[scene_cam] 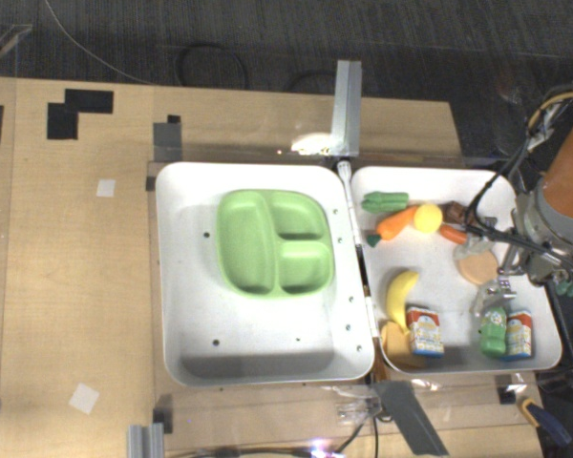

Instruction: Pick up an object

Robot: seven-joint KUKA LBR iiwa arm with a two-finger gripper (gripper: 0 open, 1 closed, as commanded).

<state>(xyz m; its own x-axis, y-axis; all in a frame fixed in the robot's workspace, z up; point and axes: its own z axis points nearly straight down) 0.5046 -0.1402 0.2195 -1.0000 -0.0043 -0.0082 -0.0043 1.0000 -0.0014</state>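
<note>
Right bin (554, 356), lower right of frame: we log 1 gripper (498, 299) directly over a green bottle (494, 335) beside a small carton (519, 336); we cannot tell its grasp state. Left of it: banana (401, 294), second carton (424, 332). Left bin (186, 284): 1 green divided tray (272, 241).

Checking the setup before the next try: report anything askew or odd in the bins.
Nothing looks spilled or damaged. The green divided plate lies tilted in the left bin. In the right bin, one small carton overlaps the banana.
</note>
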